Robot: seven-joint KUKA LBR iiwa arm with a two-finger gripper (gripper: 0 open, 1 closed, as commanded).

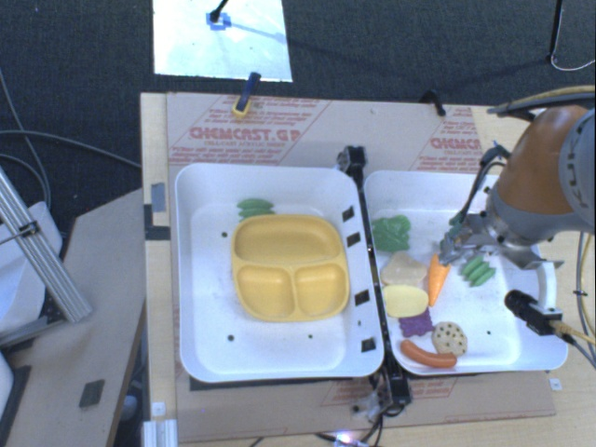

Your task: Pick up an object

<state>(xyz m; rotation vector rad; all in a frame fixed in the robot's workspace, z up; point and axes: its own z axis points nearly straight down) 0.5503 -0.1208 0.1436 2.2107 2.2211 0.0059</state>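
Hovering over the carrot, gripper finger state indeterminate; crowding beside the green beans risks a glancing, failed grasp.

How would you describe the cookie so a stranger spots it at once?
Look in the right bin, at its near edge. The cookie lies just above the sausage, right of the purple piece. It is the only round, tan, dark-speckled item.

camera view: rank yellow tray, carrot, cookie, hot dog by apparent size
1. yellow tray, by far the largest
2-3. hot dog and carrot, alike in length, too close to rank
4. cookie, smallest
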